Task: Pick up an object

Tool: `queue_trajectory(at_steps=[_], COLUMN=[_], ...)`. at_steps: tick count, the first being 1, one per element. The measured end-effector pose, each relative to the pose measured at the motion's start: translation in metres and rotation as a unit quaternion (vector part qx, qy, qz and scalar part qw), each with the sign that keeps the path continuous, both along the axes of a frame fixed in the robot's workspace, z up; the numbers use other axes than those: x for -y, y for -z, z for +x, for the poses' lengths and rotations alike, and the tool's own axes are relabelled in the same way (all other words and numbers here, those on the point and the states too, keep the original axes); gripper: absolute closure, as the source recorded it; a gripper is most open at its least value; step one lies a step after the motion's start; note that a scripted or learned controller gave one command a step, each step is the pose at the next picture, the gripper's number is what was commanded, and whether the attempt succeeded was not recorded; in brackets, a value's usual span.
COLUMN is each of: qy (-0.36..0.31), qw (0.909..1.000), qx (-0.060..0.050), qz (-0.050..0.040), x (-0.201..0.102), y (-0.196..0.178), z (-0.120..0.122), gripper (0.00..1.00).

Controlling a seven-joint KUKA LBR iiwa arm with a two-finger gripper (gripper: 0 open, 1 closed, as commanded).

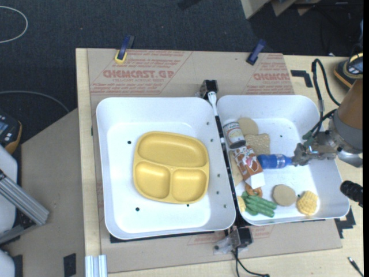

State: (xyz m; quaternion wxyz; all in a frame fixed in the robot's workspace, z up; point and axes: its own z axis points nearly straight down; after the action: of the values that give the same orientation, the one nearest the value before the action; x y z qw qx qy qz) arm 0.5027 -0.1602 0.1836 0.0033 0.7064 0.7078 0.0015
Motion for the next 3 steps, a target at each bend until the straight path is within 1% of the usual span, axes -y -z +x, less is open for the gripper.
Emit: queue_trajectory(at_steps=[1,2,3], qy=[0.000,-0.002,-0.002], qw=[1.0000,1.0000,1.0000], qx=[0.000,-0.001,-0.001], qz=[-0.0002,0.0011,0.0015], x=[0.000,-0.031,-0.071], y=[-0.044,-0.038,-0.043], z=[0.002,0.039,0.083], gripper=[1.00,1.00,1.00])
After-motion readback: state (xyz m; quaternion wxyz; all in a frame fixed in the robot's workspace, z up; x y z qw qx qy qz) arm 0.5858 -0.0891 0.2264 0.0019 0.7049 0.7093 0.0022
